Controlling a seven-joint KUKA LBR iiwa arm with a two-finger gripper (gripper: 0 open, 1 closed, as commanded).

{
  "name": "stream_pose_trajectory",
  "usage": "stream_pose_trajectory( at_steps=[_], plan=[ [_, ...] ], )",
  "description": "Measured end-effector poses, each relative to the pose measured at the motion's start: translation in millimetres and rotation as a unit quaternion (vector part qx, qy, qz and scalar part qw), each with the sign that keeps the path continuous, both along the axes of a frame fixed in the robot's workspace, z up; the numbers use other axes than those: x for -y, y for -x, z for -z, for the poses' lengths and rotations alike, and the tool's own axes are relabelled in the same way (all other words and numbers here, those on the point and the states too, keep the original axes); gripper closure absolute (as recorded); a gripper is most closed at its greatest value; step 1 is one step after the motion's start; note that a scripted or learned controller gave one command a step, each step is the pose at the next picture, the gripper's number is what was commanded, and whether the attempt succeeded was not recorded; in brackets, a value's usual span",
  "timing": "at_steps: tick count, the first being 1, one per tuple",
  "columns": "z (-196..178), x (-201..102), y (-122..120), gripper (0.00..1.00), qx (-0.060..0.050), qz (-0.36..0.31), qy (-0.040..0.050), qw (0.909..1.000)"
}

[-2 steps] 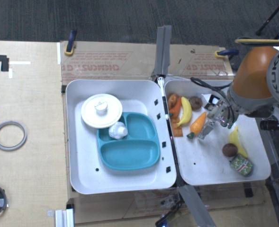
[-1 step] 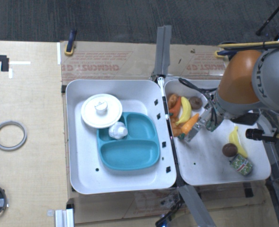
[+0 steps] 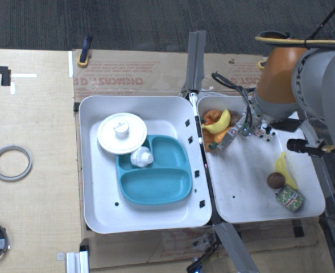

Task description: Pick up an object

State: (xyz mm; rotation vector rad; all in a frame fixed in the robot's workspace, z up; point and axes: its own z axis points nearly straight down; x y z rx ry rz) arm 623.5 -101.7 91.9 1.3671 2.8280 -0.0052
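Hovering w/ metal tool (image 3: 227,141) by curved yellow banana (image 3: 219,121) in right bin (image 3: 252,206) — can't tell finger state.

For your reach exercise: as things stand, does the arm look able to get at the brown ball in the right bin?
Probably yes. The ball lies uncovered on the right bin's floor, touching only a yellow piece and near a green packet. The tool is in the same bin.

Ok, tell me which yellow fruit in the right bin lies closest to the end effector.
The banana in the bin's top-left corner, beside the end effector; the other yellow piece lies lower right.
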Motion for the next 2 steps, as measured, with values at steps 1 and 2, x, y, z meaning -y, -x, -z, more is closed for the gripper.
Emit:
stream_pose_trajectory(
  at_steps=[1, 2],
  plan=[
    [0.6, 4.1, -23.3, 0.00, -0.001, 0.157, 0.0001, 0.9875],
    [1.5, 5.7, -32.5, 0.00, -0.005, 0.186, 0.0010, 0.9826]
  ],
)
